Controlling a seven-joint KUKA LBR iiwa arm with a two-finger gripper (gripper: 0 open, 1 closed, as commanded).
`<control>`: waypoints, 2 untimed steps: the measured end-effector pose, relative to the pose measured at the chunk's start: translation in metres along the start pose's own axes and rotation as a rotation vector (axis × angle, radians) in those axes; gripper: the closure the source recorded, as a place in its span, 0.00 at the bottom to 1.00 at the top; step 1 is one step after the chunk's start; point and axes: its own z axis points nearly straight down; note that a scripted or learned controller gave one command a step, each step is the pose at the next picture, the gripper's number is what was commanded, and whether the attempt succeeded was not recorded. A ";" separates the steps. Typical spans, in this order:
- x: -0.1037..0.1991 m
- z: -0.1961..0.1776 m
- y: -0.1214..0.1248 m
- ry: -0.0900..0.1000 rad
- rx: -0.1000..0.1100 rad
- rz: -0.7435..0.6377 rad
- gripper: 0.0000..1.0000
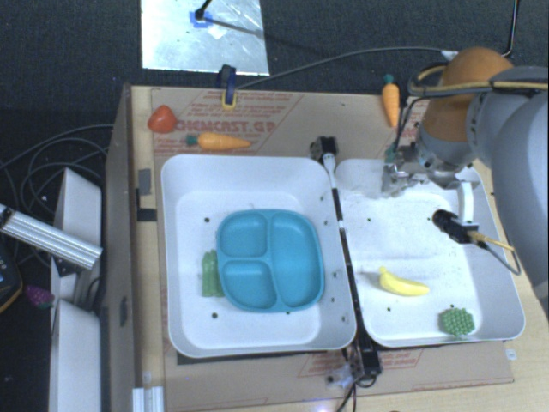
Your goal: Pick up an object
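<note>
So the gripper (396, 178) is down in the far left corner of the right bin (412, 234), close to the divider between the two bins. Honestly can't tell if it's open or clamped from this angle, it's just a shiny blob, and I see nothing held in it.

The yellow banana (402, 284) sits in that same bin, well apart from the gripper, toward the near side and roughly straight below it in the view. It lies flat, long axis running mostly left to right, with the right end tipped a little toward the near edge. A green bumpy ball (456, 321) is in the near right corner, near the banana but not touching.

The left bin (257, 187) has a blue three-section plate (270, 260), with a green block (210, 275) right against its left edge.
</note>
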 end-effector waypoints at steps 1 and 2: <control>-0.043 -0.038 0.003 0.002 0.006 0.008 1.00; -0.043 -0.037 0.003 0.003 0.007 0.007 0.00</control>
